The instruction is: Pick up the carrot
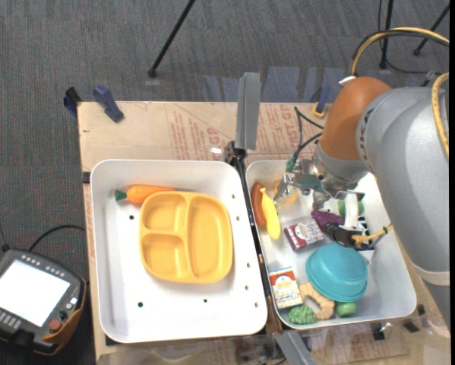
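Seen from above at a slant. Dark ribbed carpet all around. Brown board surface (174,131), flat and printed with red lettering, carrying two shallow white bins side by side, each smooth plastic with rounded corners. Bulky grey arm (413,181) with a glossy orange band, curving in from the right over the right bin (402,287). In the left bin (113,280): a yellow tray (187,236), rounded rectangle, moulded into three compartments, lying flat at the middle. Carrot (145,193) just beyond the tray's far left corner, orange and tapered, green stub pointing left, lying on the bin floor, touching or nearly touching the tray rim. End effector (307,182) low over the far part of the right bin, metal and cabled; whether wide or narrow, cannot tell. Nothing visibly held. Well apart from the carrot. Right bin crowded: teal bowl (337,274), round and smooth; small red carton (303,234); another small box (285,287) near the front; yellow banana (270,213), curved, beside an orange piece; purple and green toy foods, small and hard to make out. Handheld screen unit (30,299) on the carpet at lower left.
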